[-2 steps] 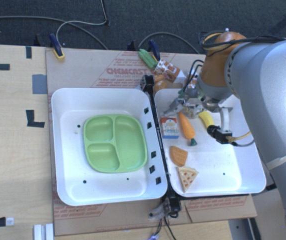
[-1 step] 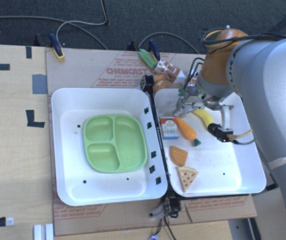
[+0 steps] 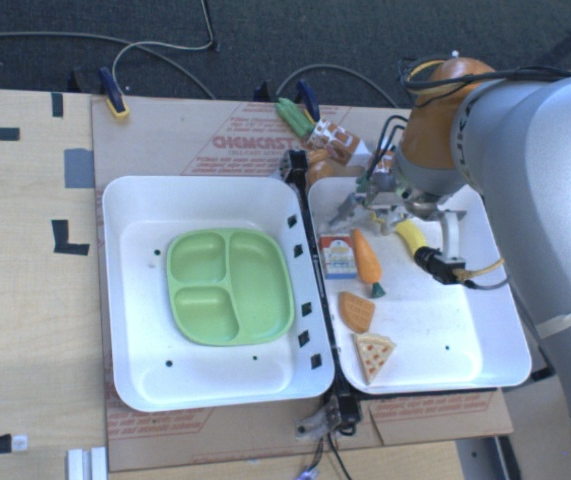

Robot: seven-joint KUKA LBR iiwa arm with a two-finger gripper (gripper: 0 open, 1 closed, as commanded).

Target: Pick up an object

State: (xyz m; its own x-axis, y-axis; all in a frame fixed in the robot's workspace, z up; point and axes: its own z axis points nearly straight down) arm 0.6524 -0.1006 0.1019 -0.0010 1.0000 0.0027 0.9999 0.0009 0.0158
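My gripper (image 3: 365, 208) hangs at the far end of the right bin (image 3: 485, 358). It is open, with nothing between its fingers. Just in front of it lies an orange carrot (image 3: 367, 257), with a small red and white carton (image 3: 337, 256) to its left. A yellow piece (image 3: 409, 235) lies to the right of the carrot, under the wrist. Nearer the front of the bin are an orange bread-like piece (image 3: 356, 312) and a tan wedge slice (image 3: 373, 354).
The left bin (image 3: 130, 368) holds a green divided plate (image 3: 230, 286). A black divider (image 3: 310, 268) runs between the bins. Behind the right bin lie a green item (image 3: 295, 117) and a brown item (image 3: 333, 146). Cables trail over the back of the bench.
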